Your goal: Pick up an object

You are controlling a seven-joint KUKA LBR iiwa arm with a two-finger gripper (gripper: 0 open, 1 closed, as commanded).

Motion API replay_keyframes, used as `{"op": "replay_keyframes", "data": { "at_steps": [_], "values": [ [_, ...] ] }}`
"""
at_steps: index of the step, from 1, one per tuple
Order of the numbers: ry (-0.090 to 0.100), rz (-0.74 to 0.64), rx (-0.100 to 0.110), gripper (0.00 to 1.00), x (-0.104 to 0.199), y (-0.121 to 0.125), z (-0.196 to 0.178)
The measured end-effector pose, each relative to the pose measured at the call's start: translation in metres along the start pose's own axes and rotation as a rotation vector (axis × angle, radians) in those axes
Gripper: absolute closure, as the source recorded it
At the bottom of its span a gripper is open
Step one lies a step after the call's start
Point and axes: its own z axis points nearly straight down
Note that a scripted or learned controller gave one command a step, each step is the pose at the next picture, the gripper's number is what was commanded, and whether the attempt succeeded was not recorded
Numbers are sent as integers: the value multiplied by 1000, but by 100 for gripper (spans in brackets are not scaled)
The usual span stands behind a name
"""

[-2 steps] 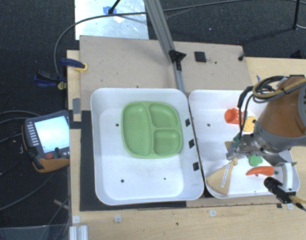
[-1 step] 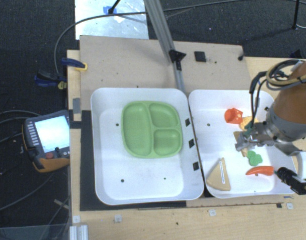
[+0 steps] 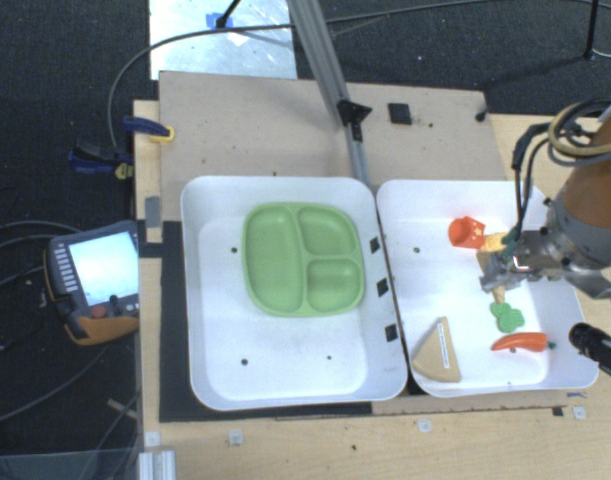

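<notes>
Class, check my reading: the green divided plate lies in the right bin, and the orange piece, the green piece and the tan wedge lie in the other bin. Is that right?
Not quite. The camera view shows the green divided plate in the left bin; the orange piece, green piece and tan wedge lie in the right bin.

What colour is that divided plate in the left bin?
Light green; the divided plate shows plainly in the camera view.

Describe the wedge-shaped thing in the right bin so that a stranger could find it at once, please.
Start at the right bin of the two white bins. Go to its near left corner, beside the divide between the bins. There lies the tan wedge, the largest item in that bin and its only pale, triangular one; the others are small orange, green and red pieces near the gripper.
</notes>
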Motion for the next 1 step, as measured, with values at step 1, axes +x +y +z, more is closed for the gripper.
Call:
{"op": "replay_keyframes", "data": {
  "at_steps": [1],
  "values": [
    [1, -2, 2, 100, 46, 9, 12]
  ]
}}
